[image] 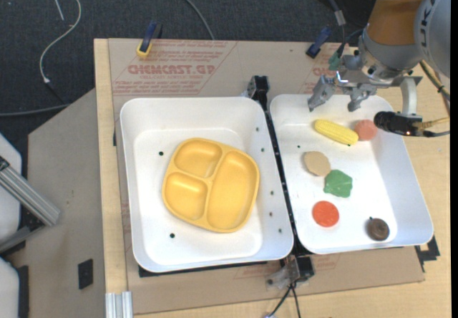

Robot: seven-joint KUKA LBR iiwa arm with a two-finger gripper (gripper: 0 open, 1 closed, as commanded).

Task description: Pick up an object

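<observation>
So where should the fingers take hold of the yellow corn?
Probably across the middle of the corn, coming straight down from above. It lies flat and long, slanting from upper left to lower right, so the gripper should close across its narrow width. The pink piece crowds its right end.

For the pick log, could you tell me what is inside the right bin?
Right bin holds a yellow corn, pink piece, tan piece, green piece, red disc and brown piece. The claw covers part of the far edge.
</observation>
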